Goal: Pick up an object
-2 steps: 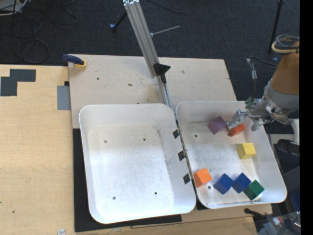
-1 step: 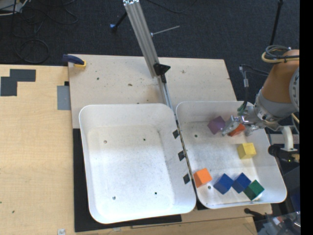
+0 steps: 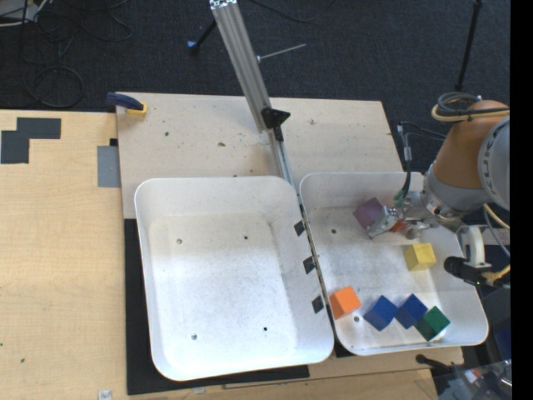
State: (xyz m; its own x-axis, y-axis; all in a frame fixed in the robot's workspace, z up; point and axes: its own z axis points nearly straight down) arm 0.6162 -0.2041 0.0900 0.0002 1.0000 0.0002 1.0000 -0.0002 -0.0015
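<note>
Broadly, we saw the wooden bench (image 3: 67, 248) filling the left and middle of the frame, bearing two shallow white bins side by side. The left bin (image 3: 216, 215) took up the centre. The right bin (image 3: 350, 186) lay toward the lower right and held all the blocks. An aluminium rail (image 3: 246, 61) slanted down from the top centre to the gap between the bins.

The arm (image 3: 470, 161), with its orange band, reached in from the right edge at mid height, over the right bin's upper right part. Its gripper (image 3: 398, 221) was low in that bin, just to the right of a purple block (image 3: 367, 212); we could not tell how its fingers stood, nor whether they touched the block.

A yellow block (image 3: 420, 256) lay below and to the right of the gripper, apart from it. Along the bin's lower edge we counted an orange block (image 3: 344, 302) at the left, then two blue blocks (image 3: 381, 313) close together, and a green block (image 3: 434, 322) at the right, close beside the second blue one. A small blue and yellow clamp (image 3: 127, 103) sat at the bench's upper left corner.
</note>
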